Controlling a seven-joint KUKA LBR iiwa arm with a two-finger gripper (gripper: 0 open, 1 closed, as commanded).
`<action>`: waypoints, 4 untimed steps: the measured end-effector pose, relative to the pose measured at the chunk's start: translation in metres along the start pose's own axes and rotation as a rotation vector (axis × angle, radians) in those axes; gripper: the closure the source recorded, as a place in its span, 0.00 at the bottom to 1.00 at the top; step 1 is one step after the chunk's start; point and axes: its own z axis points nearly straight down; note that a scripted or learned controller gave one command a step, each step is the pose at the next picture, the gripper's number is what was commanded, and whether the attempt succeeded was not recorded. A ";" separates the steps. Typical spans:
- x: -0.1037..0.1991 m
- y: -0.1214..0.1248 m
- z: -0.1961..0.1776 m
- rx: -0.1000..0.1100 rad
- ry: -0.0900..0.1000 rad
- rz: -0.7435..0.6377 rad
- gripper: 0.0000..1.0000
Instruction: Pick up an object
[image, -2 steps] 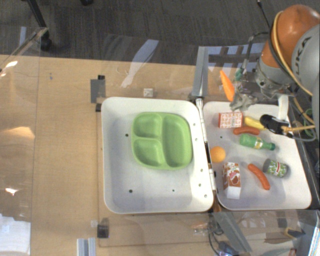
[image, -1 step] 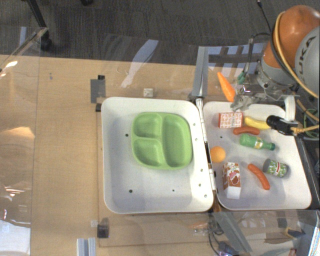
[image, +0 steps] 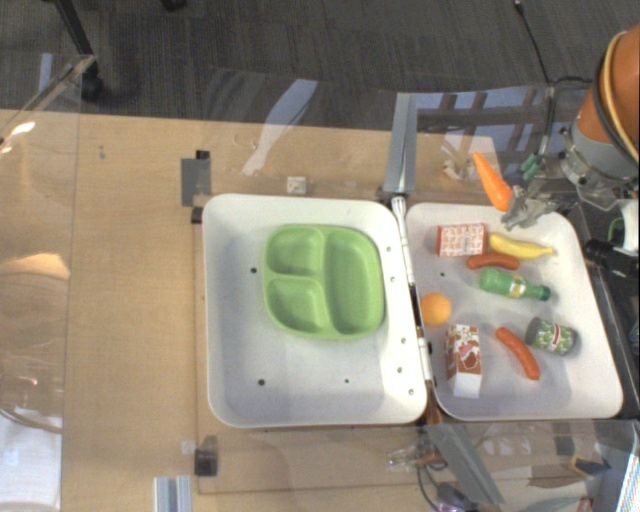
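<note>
The carrot (image: 491, 181) is the thing in play: it hangs tilted over the far edge of the right bin (image: 600, 400), its lower end meeting the gripper (image: 520, 212). The metal fingers sit at that lower tip, but whether they close on the carrot or merely lie against it cannot be told, nor how far apart they stand.

Just near of it lies the banana (image: 521, 246), with a red box (image: 460, 240) to its left. Nearer come a sausage (image: 492, 262) touching a green bottle (image: 513, 286), then an orange (image: 435, 308) against the bin's left wall, a carton (image: 463, 359), a second sausage (image: 518, 353) and a can (image: 550, 337). The left bin (image: 240, 390) holds a green tray (image: 325, 280) with three compartments.

The likely trouble is the grasp itself. If the hold is only at the carrot's narrow end, the long body could swing or slip out as the arm lifts, and it could drop outside the bin, onto the far bench or the metal bracket (image: 402, 140). A low sideways move could also knock the banana, which lies just beside the fingers.
</note>
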 end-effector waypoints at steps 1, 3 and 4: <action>-0.003 0.022 0.001 0.001 0.000 0.302 1.00; 0.050 -0.012 0.014 0.001 0.001 0.306 1.00; 0.040 0.001 0.009 0.001 0.001 0.337 1.00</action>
